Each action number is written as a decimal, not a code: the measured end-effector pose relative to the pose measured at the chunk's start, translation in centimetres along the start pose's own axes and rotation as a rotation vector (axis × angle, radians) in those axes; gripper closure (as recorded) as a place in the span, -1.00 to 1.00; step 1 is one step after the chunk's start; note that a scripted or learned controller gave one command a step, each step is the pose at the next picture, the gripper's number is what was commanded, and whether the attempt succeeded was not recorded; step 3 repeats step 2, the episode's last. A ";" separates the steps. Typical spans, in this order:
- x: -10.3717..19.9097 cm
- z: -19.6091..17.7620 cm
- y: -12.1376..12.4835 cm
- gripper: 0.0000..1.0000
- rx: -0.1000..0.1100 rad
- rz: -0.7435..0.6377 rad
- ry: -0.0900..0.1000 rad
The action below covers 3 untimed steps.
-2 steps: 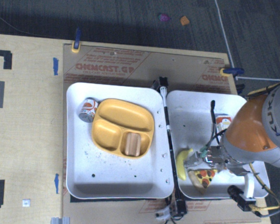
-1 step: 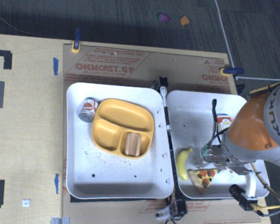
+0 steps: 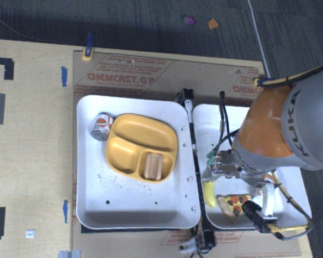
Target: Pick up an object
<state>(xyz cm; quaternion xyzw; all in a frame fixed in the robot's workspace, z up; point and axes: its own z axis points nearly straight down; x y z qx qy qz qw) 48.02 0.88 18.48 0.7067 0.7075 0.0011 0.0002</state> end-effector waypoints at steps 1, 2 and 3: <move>-0.1 0.0 0.0 -1.00 0.000 0.000 -0.001; -0.1 0.0 0.0 -1.00 0.000 0.000 -0.001; -0.1 0.0 0.0 -1.00 0.000 0.000 -0.001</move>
